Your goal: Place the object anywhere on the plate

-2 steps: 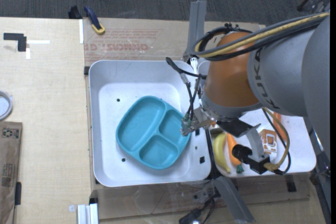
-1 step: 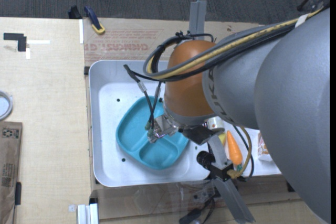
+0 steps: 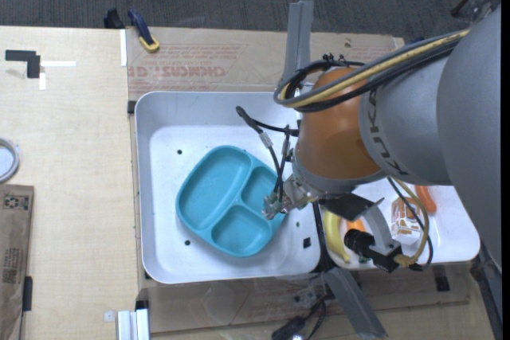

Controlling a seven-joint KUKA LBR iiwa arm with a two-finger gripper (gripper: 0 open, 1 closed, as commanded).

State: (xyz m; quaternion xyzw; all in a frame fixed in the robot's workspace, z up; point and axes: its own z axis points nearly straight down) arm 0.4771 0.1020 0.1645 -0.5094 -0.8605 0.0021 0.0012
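Hovering: the hand (image 3: 276, 205) hangs at the right rim of the blue plate (image 3: 225, 201), low over the left bin (image 3: 151, 171).
Hand state: cannot tell; its tip is small and dark against the plate edge, and whether it carries anything cannot be made out.
Object: which thing is meant is uncertain; a yellow banana (image 3: 335, 239), an orange carrot-like piece (image 3: 425, 196) and a printed packet (image 3: 406, 228) lie in the bin to the hand's right, partly hidden by the arm (image 3: 398, 115).
Plate: turquoise, three compartments, lying tilted in the left bin, stretching away to the hand's left.
Doing it well: if something is held, it seems wise to move further left over a compartment before letting go, since at the rim a thing could tip off into the bin.
Risk: cables near the wrist hang close to the plate edge.
Worktop: pale wood (image 3: 64, 131) lies well beyond the plate.
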